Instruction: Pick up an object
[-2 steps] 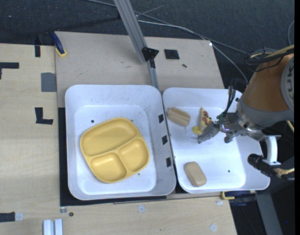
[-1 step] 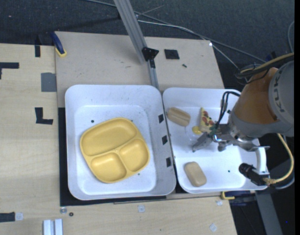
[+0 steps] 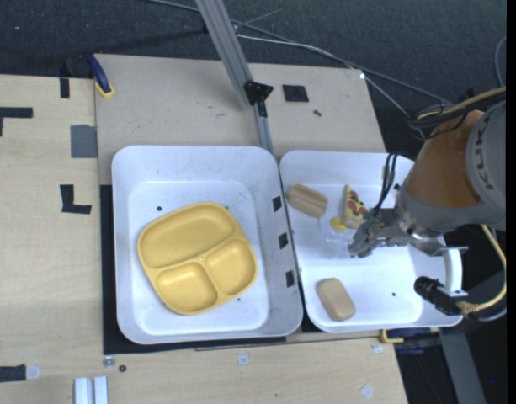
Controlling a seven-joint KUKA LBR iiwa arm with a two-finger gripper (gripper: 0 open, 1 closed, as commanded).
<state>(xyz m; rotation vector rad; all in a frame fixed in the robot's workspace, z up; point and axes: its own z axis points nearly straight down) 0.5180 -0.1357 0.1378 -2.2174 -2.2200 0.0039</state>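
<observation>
In the right white bin [image 3: 384, 305] lie three small things. A tan bread-like roll [image 3: 307, 199] rests near the bin's upper left. A yellow and red pizza-slice toy [image 3: 352, 207] lies just right of it. A second tan loaf [image 3: 335, 299] sits near the front edge. My gripper [image 3: 363, 244] hangs low over the middle of this bin, just below the pizza slice and above the front loaf. Its fingers look close together, and nothing shows between them.
The left white bin [image 3: 131, 192] holds a yellow divided tray [image 3: 197, 256]. A grey pole [image 3: 228, 45] slants down to the seam between the bins. The arm's orange band [image 3: 447, 171] covers the right bin's far right side. Cables trail at the right edge.
</observation>
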